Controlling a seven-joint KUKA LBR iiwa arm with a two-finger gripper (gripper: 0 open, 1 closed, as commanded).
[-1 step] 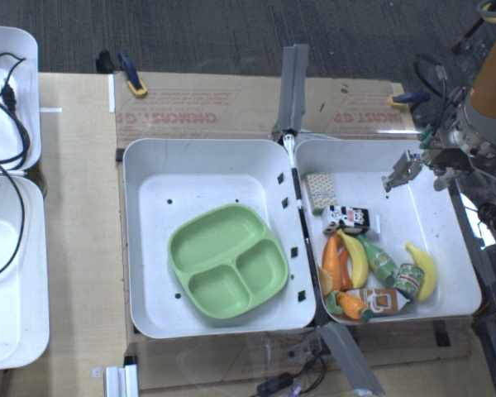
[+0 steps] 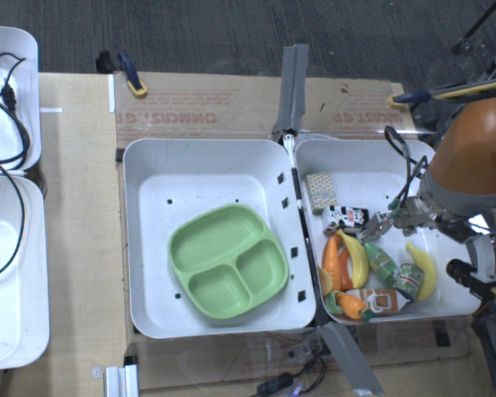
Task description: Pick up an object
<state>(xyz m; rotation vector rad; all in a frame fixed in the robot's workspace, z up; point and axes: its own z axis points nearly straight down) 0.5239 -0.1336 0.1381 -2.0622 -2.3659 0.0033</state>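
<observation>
My gripper (image 2: 375, 229) hangs low in the right bin (image 2: 360, 157), just above the pile of toy food. Directly left of it lies a small black and white toy (image 2: 346, 216). Beneath and in front of it are a yellow banana (image 2: 356, 259), an orange carrot (image 2: 332, 265) and a green bottle (image 2: 393, 270). A second banana (image 2: 424, 270) lies to the right of the bottle. A juice carton (image 2: 377, 301) and a small orange piece (image 2: 348, 305) sit by the front wall. A patterned pad (image 2: 320, 191) rests further back. I see nothing held in the gripper.
The left bin (image 2: 149, 222) holds a green divided plate (image 2: 227, 260). A grey divider post (image 2: 293, 89) rises between the bins at the back. The arm's orange band (image 2: 478, 143) looms over the right bin's right side. White trays with black cables (image 2: 4, 139) stand far left.
</observation>
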